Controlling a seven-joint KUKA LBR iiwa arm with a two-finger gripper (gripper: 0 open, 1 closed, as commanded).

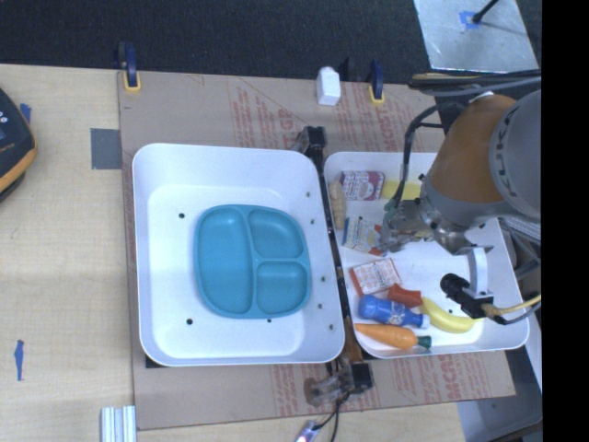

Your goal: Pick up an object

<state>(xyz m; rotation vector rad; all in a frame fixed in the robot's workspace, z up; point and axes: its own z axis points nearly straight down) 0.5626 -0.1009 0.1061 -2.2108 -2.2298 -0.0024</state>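
We lower the end effector [398,228] squarely over one item in the right bin [502,343] — its grip state we cannot tell.

Single fixed overhead camera, slanted down on both white bins [147,247]; arm [479,155] enters from right.
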